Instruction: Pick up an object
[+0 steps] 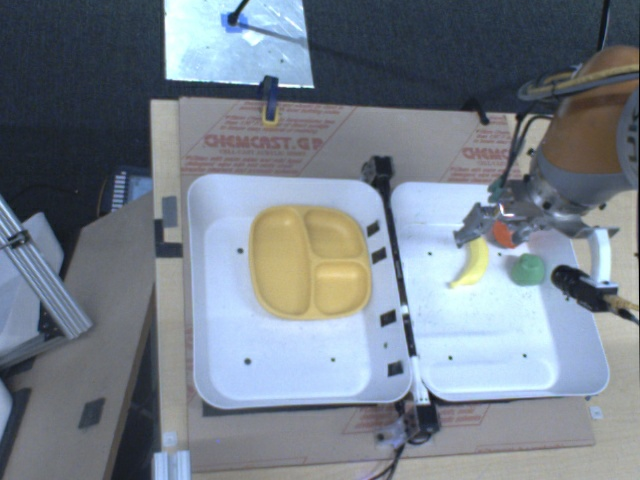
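The pick is not yet made: the gripper point(484, 226) hangs low in the right bin point(500, 368), its fingers spread apart and closed on nothing, just above the top end of the banana point(472, 265), which lies flat on the bin floor. A green ball point(527, 268) sits just beside the banana, and an orange object point(503, 234) is partly hidden under the wrist, crowding the approach. The yellow divided plate point(308, 261) lies well apart in the left bin point(220, 368).

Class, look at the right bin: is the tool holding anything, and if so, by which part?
It cannot be told. The tool sits at the top end of the banana, near an orange object, but no grip is visible.
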Controlling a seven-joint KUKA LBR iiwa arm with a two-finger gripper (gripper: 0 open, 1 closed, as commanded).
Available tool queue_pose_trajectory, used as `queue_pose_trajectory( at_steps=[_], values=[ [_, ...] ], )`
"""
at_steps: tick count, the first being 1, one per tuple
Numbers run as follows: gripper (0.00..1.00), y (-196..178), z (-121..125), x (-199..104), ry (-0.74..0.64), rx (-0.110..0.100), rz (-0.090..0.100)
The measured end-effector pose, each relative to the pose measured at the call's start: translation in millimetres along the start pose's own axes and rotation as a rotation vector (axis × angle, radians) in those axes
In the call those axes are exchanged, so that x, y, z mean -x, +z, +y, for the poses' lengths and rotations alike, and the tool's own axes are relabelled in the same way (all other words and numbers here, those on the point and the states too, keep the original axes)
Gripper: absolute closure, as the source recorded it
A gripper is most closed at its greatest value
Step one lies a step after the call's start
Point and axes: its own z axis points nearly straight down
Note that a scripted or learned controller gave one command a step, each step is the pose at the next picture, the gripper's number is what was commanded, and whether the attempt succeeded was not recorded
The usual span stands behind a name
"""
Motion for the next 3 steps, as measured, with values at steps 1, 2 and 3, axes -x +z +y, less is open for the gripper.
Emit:
queue_pose_trajectory(
  at_steps=[1,2,3],
  values=[
    [0.00,55.5,-9.2,4.5,0.004,-0.001,0.000],
    [0.00,98.8,-6.5,9.2,0.003,0.000,0.000],
    [1.00,85.9,-5.3,9.4,0.003,0.005,-0.002]
  ],
)
